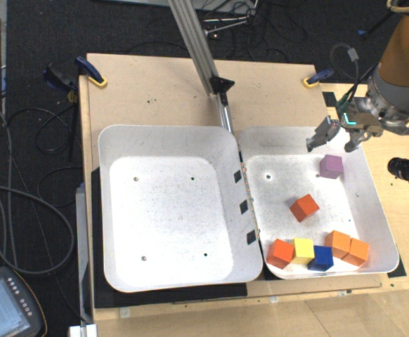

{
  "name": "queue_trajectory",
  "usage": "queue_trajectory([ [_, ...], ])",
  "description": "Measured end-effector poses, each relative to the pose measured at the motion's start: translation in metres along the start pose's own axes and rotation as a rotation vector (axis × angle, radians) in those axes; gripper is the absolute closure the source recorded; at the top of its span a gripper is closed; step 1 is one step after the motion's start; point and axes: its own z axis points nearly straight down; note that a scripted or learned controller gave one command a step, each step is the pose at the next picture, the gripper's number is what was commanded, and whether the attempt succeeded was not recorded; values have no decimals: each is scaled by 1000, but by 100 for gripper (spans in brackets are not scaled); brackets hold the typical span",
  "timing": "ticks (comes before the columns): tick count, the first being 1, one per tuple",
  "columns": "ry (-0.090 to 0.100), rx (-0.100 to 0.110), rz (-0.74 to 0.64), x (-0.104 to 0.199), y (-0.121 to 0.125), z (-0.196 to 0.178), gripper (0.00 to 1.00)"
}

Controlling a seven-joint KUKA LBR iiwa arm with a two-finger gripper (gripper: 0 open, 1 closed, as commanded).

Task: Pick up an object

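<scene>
Fingers spread and seemingly empty, the gripper hangs poised just above the purple cube, apparently its target.

1. The bench is sitting there as a light tan wooden board, with dark floor and cables showing around it.
2. Two shallow white bins are lying side by side on it: the left bin and the right bin, edges touching along the middle.
3. Two blue-and-yellow clamps are gripping the back edge, one at the left corner, one near the right.
4. A dark mat is peeking out under the bins' front edge.
</scene>
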Motion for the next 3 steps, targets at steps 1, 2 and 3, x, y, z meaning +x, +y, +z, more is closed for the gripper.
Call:
queue_trajectory([
  [1, -1, -4, 0, 0, 1, -2, 0],
  [2, -1, 1, 4, -6, -7, 46, 0],
  [3, 0, 2, 4, -13, -14, 98, 0],
])
